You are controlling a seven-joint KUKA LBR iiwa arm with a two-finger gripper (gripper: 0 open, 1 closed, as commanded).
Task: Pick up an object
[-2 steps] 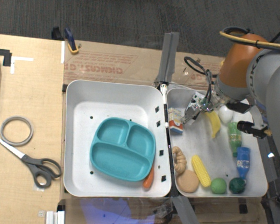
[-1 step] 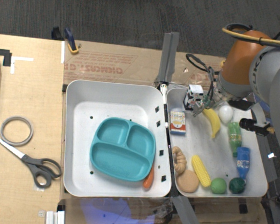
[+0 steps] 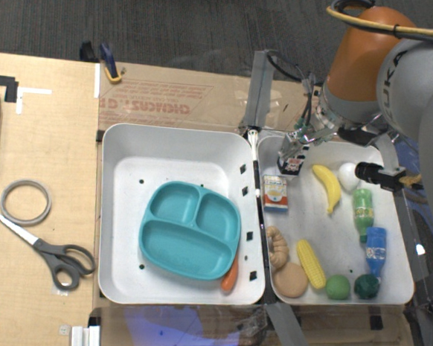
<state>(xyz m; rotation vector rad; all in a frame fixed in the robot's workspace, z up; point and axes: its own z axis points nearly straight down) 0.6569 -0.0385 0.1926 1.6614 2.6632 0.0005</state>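
- Camera view: the gripper hangs low at the top-left corner of the right bin, at about ten o'clock within it; whether it is open or closed I cannot tell.
- Just below it, at six o'clock from the gripper, a small carton stands against the bin's left wall.
- A banana lies to the gripper's three o'clock, with a white egg and a green bottle beyond.
- A corn cob sits at the right bin's six o'clock.
- The left bin bears a teal divided plate; a carrot lies at its five o'clock.
- Scissors rest on the tabletop at nine o'clock.
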